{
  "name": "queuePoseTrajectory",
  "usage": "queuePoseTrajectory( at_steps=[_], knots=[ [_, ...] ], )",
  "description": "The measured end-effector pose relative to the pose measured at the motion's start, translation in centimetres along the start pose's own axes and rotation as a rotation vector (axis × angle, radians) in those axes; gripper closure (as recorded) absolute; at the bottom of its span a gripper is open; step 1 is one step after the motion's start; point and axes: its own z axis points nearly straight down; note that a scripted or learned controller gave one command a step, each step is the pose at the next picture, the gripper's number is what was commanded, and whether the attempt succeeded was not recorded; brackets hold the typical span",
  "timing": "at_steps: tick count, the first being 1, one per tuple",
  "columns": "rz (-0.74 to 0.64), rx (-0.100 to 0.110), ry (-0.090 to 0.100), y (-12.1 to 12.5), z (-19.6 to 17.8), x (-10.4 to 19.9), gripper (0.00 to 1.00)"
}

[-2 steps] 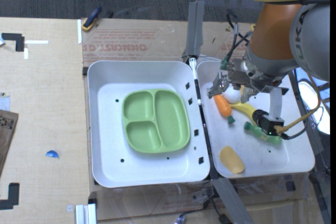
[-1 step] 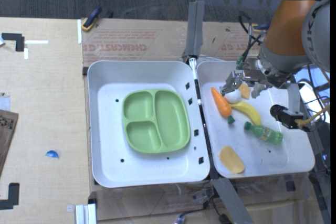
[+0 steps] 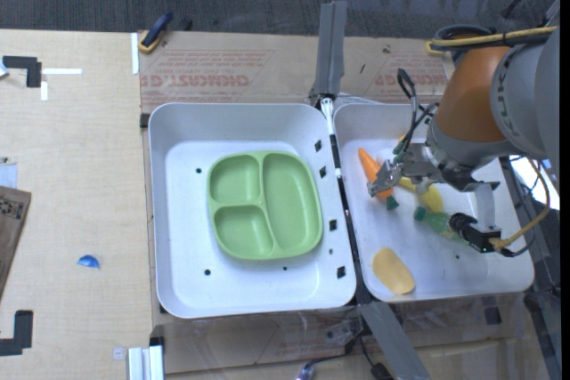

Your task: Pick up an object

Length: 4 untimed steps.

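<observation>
Green tray (image 3: 265,205), white bins (image 3: 169,191), orange carrot (image 3: 370,163), yellow piece (image 3: 393,270).

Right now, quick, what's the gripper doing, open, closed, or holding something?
Gripper: low in the right bin, right at the toy carrot. Whether it is open, shut or gripping the carrot cannot be told from this view.

Claw (image 3: 388,182) fingertips too small to judge; yellow item (image 3: 419,188) partly hidden beneath wrist; arm (image 3: 521,93) cut off right.

Two white bins (image 3: 169,191) sit side by side on the bench (image 3: 71,173).
</observation>
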Motion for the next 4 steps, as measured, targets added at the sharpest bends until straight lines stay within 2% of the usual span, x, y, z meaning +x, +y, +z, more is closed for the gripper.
queuePoseTrajectory(
  at_steps=[1, 2, 3, 4],
  knots=[
    [0.000, 0.000, 0.000, 0.0, 0.0, 0.0, 0.00],
    [0.002, 0.000, -0.001, 0.0, -0.9, -0.1, 1.00],
    [0.218, -0.002, -0.001, 4.7, -8.4, 6.4, 1.00],
    [-0.108, -0.001, -0.001, 1.4, -8.4, 2.1, 1.00]
  ],
)
